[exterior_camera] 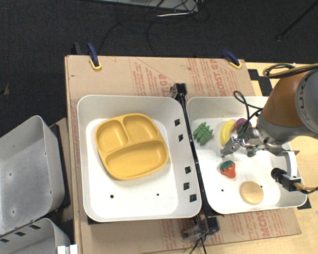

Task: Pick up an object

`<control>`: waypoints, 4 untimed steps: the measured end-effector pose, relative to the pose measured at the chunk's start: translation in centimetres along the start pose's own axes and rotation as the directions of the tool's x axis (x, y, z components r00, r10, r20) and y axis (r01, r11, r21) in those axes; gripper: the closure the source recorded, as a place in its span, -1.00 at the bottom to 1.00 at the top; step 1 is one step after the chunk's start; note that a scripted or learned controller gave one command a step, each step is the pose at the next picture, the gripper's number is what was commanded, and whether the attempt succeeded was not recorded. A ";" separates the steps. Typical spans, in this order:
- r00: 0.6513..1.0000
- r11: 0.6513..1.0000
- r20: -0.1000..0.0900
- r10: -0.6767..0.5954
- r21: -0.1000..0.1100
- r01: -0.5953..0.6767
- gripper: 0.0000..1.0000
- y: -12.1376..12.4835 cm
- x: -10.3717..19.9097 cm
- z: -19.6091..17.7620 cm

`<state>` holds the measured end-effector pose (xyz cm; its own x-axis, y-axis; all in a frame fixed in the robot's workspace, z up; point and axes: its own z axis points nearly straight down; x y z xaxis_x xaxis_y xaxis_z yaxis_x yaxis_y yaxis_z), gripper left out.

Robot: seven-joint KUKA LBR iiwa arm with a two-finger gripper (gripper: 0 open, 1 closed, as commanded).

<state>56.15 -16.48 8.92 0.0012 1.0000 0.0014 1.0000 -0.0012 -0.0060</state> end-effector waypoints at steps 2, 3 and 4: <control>1.000 1.000 0.001 0.000 -0.007 0.000 1.00 0.1 0.1 -1.3; 1.000 1.000 0.002 -0.005 -0.011 0.005 1.00 0.8 0.8 -6.1; 1.000 1.000 0.004 -0.004 -0.012 0.004 1.00 1.1 0.3 -10.5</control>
